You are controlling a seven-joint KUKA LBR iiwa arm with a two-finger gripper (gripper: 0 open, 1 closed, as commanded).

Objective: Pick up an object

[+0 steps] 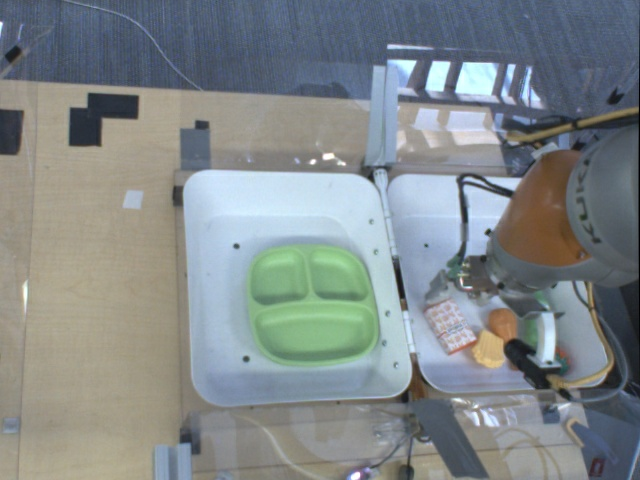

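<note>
The counter (90,298) is bearing two white bins. The left bin (215,268) is holding a green divided plate (312,303). The arm (560,218) is reaching over the right bin (430,218), its tool (455,280) hovering just above a red-patterned packet (449,326), beside an orange piece (502,323) and a yellow piece (489,350); whether the tool is open or closed I cannot tell

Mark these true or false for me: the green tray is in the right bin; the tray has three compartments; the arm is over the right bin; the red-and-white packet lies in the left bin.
1. The green plastic divided tray lies in the right bin. False: it lies in the left white bin.
2. The tray has three compartments. True.
3. The grey arm with the orange band is over the right white bin. True.
4. The red-and-white patterned packet lies in the left bin. False: right bin.
</note>
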